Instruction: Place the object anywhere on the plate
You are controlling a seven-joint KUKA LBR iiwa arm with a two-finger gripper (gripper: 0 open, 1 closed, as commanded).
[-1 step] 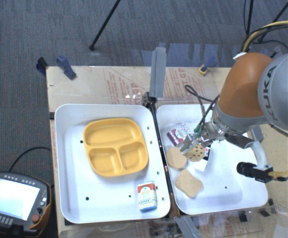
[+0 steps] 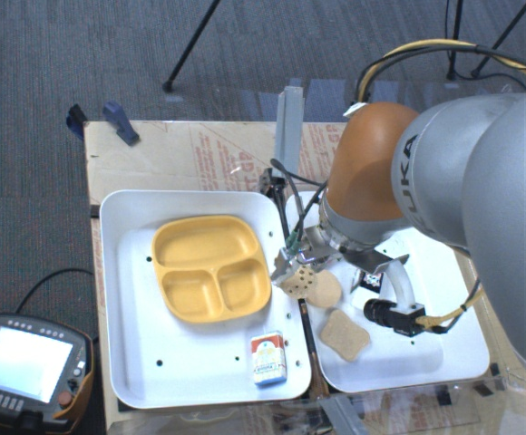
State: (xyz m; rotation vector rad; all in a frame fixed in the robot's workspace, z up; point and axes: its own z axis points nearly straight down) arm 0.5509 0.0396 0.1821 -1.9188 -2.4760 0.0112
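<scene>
I count two white bins on my bench, a left bin [image 2: 122, 333] and a right bin [image 2: 453, 352]. The left one holds one yellow three-compartment plate [image 2: 212, 266] and one small carton [image 2: 268, 358]. At the right one I record one tan slice [image 2: 345, 334] and one spotted round piece [image 2: 310, 285].

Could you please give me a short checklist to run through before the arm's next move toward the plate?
1. Yellow plate sits flat in the left bin, all three compartments free: ok.
2. Round tan object is right at the pincer, near the wall between the bins: ok.
3. Object actually gripped by the pincer: cannot tell.
4. Path to the plate runs left over the bin wall, nothing tall in between: ok.
5. Small carton lies in front of the plate, clear of that path: ok.
6. Toast-like slice rests apart in the right bin: ok.
</scene>
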